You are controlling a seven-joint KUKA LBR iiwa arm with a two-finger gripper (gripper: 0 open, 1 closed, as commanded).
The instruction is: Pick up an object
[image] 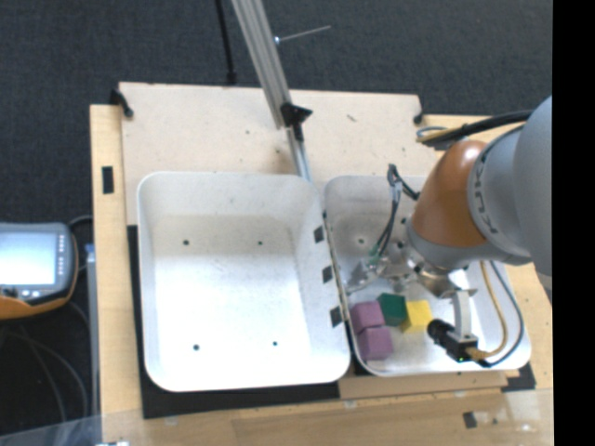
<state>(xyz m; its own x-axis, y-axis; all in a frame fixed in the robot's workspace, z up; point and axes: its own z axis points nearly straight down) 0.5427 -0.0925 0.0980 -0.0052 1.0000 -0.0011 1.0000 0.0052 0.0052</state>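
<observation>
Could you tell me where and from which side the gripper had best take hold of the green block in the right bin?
Probably from straight above, across the green block's far and near faces. The purple block crowds its left and the yellow block its right, so those sides look too cramped for fingers.

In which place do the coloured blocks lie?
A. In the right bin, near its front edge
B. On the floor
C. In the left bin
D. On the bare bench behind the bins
A: the purple blocks, the green block and the yellow block lie together in the right bin, near its front edge.
</observation>
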